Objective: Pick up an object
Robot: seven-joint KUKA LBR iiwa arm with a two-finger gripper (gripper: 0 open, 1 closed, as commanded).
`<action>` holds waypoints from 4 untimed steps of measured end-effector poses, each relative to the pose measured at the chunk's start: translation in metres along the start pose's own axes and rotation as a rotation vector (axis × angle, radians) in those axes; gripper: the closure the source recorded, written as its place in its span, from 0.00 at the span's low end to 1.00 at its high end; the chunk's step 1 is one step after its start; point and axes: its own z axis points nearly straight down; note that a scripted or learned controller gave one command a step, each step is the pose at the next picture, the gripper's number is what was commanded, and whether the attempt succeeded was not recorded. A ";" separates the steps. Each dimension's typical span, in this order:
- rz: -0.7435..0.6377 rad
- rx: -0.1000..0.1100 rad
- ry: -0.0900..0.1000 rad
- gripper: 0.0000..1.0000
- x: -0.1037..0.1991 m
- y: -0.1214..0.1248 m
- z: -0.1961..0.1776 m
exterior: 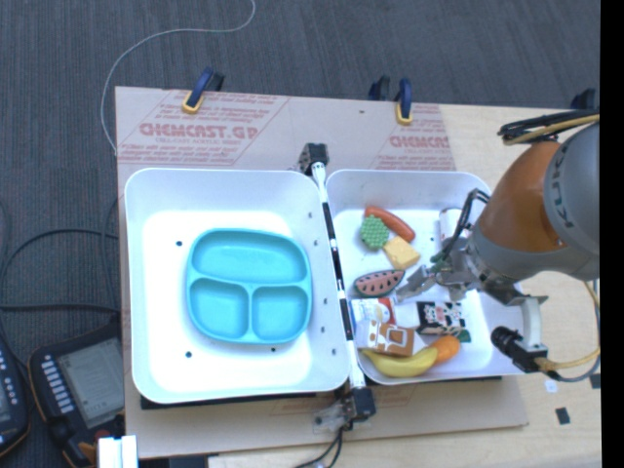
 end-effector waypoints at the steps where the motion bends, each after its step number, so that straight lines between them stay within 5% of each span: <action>1: 0.000 0.000 0.000 1.00 0.000 0.001 -0.010; 2: 0.000 0.000 0.000 0.00 0.000 0.000 -0.010; 3: 0.005 -0.019 -0.009 0.00 0.033 -0.024 0.016; 4: -0.002 -0.019 0.001 1.00 0.038 -0.022 0.004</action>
